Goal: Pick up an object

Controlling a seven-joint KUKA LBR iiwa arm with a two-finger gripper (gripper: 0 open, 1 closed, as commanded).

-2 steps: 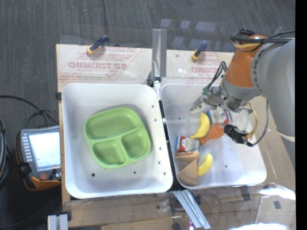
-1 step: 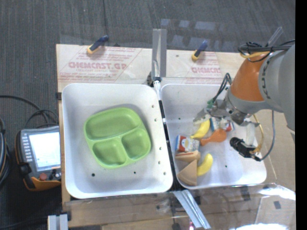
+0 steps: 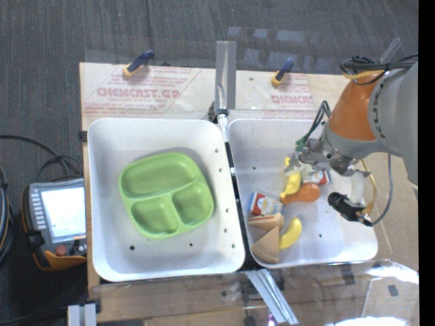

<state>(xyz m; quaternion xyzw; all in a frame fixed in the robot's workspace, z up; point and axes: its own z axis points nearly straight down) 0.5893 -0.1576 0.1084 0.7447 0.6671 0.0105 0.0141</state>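
The gripper (image 3: 304, 172) hung over a yellow banana (image 3: 291, 183) beside an orange carrot (image 3: 304, 194). Its grip state could not be told.

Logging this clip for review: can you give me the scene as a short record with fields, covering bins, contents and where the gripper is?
left bin: holds a green divided plate
right bin: holds a small red carton, a tan wedge, a banana, an orange item
gripper: low over the right bin, above the orange item and a yellow piece
fingers: cannot tell their state
grasp: no object seen held
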